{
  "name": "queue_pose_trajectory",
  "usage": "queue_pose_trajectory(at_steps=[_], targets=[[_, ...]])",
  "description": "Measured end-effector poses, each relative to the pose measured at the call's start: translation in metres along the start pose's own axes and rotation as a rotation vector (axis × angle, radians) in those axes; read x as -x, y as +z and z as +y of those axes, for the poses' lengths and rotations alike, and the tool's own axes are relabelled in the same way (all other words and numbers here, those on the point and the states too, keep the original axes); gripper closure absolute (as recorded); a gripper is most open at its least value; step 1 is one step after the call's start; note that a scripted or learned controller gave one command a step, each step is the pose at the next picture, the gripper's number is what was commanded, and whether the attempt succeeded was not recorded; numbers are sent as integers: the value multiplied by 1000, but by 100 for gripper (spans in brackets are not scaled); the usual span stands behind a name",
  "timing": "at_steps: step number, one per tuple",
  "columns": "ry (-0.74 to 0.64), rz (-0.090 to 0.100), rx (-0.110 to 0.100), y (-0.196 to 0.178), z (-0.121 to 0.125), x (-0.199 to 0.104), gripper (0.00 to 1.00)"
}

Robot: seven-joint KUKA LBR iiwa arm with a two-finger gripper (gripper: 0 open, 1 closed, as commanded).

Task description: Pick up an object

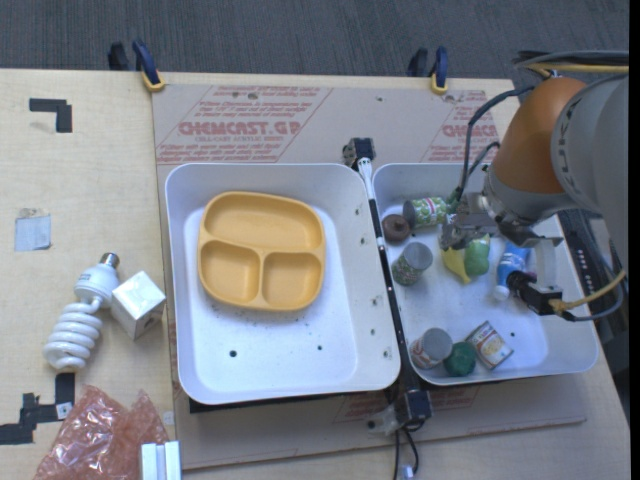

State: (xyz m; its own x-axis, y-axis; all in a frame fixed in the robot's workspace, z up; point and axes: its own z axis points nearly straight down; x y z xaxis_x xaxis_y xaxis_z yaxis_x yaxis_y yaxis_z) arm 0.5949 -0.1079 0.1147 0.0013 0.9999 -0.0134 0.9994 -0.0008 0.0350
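We see the arm (560, 138) reaching in from the right w/ its gripper (463, 230) low over the upper middle of the right bin (570, 353). We can't tell the tool's state from this angle.

Right bin contents: a green-labelled can (428, 210) lying on its side at upper left, a small brown round item (397, 228) just left of it, a grey cup (412, 262) below. Directly under the gripper sit a yellow item (458, 264) and a green item (478, 256), touching each other. A blue-white bottle (509, 271) lies just right of them. At the lower edge: a grey can (432, 347), a dark green lump (460, 360), a small printed box (490, 344).

Left bin (190, 368) holds a yellow 3-compartment tray (262, 250) in its upper part.

On the bench at lower left: a spiral bulb (80, 318), a white cube (138, 302), a reddish crinkled bag (100, 433).
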Motion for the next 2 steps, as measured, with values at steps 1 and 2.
queue_pose_trajectory(at_steps=[1,2], targets=[[-4,12,-34,-139,24,-57,100],[-3,12,-34,-139,24,-57,0]])
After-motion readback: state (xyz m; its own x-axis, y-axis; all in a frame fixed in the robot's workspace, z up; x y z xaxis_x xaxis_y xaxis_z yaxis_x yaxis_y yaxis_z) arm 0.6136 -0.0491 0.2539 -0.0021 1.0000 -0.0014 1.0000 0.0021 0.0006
